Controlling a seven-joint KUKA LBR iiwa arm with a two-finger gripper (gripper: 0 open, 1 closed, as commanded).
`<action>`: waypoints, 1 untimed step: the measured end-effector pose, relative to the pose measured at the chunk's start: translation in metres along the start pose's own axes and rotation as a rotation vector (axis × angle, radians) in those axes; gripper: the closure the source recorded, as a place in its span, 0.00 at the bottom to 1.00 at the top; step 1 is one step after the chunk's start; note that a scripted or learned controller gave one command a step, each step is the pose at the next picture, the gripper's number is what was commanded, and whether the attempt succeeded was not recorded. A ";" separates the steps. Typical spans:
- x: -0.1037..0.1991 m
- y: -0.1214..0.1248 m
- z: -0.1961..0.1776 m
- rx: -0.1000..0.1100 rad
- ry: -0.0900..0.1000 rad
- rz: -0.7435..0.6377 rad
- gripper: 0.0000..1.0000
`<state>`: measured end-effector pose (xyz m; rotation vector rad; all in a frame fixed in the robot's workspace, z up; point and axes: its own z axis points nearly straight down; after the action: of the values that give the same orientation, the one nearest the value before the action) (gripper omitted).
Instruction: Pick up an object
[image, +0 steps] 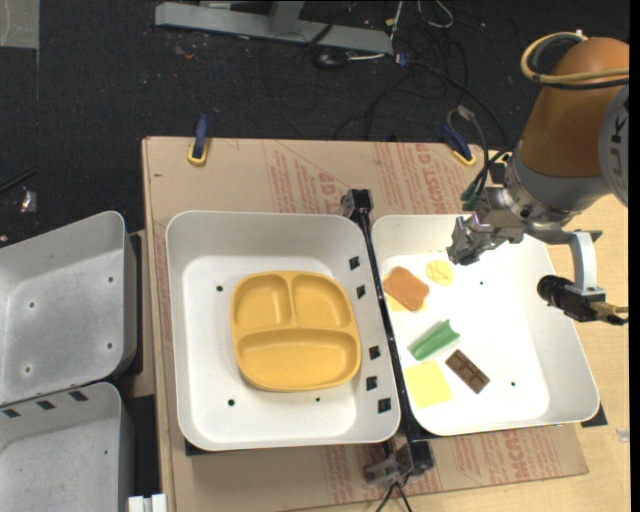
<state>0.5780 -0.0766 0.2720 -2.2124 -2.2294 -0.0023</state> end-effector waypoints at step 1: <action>0.050 0.000 0.021 0.003 0.000 0.000 1.00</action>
<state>0.5773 -0.0261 0.2513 -2.2117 -2.2278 0.0014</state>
